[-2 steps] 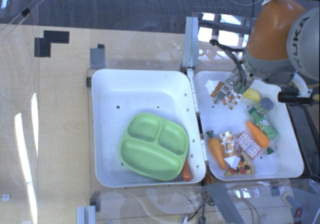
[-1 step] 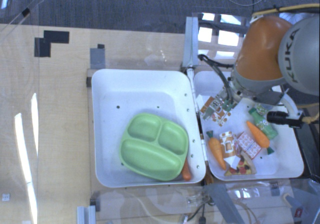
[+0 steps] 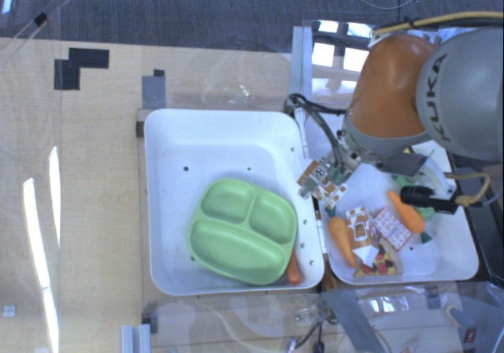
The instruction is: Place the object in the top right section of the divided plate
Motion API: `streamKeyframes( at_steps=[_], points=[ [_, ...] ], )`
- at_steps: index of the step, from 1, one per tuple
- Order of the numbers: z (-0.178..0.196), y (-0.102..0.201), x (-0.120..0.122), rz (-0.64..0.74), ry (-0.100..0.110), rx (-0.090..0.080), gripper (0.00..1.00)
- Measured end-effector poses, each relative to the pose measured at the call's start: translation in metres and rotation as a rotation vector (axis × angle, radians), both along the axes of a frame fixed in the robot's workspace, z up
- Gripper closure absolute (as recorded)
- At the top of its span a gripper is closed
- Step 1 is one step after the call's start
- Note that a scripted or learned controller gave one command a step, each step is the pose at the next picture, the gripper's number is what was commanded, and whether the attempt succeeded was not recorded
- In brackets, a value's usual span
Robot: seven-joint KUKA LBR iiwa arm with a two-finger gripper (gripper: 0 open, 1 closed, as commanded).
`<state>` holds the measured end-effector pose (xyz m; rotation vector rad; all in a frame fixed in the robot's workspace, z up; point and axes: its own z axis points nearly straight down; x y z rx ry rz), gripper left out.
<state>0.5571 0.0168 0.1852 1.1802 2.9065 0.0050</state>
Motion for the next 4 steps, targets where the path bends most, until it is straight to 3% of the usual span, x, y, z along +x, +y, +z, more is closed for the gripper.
streamKeyframes(
  at_steps=[1, 2, 3, 4],
  points=[
    [0.000, 0.028, -0.028, 0.253, 0.000, -0.001, 1.00],
    [0.000, 0.027, -0.028, 0.252, -0.001, -0.001, 0.00],
    [0.132, -0.014, 0.039, -0.088, -0.007, -0.001, 0.00],
    [0.236, -0.020, 0.085, -0.372, -0.007, 0.002, 0.00]
  ],
)
